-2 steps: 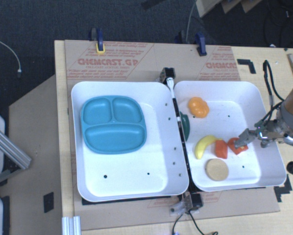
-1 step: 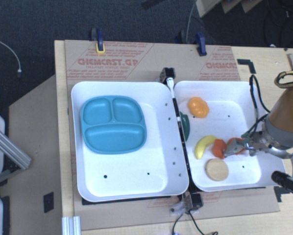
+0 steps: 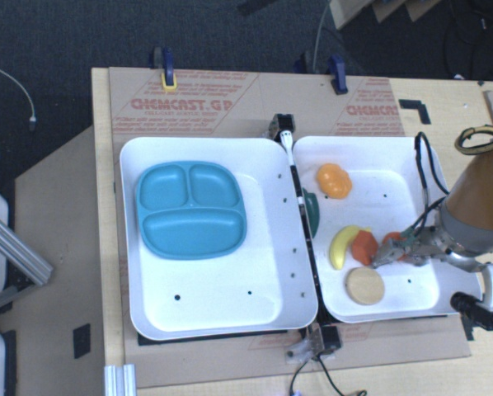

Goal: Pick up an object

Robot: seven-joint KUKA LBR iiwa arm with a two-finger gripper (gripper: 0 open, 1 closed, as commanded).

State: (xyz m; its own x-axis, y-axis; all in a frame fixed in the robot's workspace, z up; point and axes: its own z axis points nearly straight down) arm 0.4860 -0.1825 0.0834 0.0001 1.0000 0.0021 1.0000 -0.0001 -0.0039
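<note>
The right bin [image 3: 395,184] holds several small objects. An orange fruit [image 3: 334,180] lies at its far left, and a dark green piece [image 3: 312,211] sits against its left wall. A yellow banana [image 3: 340,246] lies beside a red piece [image 3: 363,246], with a tan round disc [image 3: 365,287] in front of them. My gripper [image 3: 389,251] is low in this bin, just right of the red piece and above the disc. Something small and red-orange [image 3: 393,239] shows at its tip, and I cannot tell whether it is held.
The left bin [image 3: 267,246] bears a blue divided plate [image 3: 192,209] in its far left part. The arm's orange band [image 3: 482,192] hangs over the right bin's right wall. Black cables [image 3: 424,159] run along that side.
</note>
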